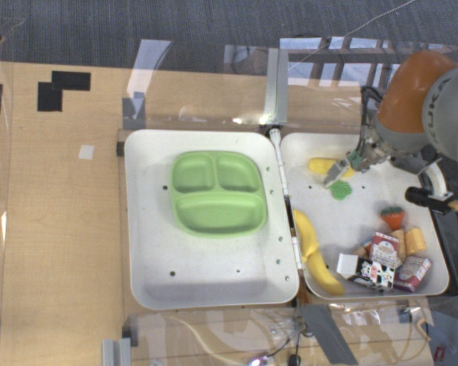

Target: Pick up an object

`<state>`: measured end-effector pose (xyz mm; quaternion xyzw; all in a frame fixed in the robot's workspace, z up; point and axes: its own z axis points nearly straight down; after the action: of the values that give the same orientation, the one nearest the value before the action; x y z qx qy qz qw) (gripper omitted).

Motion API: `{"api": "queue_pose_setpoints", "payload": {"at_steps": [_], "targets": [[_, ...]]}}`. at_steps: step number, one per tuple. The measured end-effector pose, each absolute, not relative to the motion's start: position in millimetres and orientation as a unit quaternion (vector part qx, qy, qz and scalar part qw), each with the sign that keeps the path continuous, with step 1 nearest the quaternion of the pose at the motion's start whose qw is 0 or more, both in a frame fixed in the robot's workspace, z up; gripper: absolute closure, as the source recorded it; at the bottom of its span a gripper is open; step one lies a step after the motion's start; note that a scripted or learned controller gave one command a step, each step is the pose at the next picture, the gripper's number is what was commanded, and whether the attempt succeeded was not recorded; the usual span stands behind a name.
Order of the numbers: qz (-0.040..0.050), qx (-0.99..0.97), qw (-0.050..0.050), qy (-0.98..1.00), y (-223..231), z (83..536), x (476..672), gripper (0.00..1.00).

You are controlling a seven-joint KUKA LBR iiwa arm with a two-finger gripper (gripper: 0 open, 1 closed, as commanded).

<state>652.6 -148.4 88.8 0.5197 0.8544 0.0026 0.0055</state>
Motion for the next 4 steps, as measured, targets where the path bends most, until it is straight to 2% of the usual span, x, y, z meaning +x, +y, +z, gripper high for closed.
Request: {"api": "queue_pose_setpoints", "payload": {"at_steps": [1, 2, 3, 4], "targets": [[0.0037, 0.519, 0.006, 0.855, -147.2, 100.7, 653.7, 1.00], [0.0032, 0.564, 0.004, 0.826, -63.4, 238.1, 670.8, 1.00], [0.0017, 0.627, 0.001, 0.779, -18.7, 224.0, 641.7, 1.00], [0.0038, 0.625, 0.003, 0.781, -17.1, 235.9, 643.3, 1.00]]}}
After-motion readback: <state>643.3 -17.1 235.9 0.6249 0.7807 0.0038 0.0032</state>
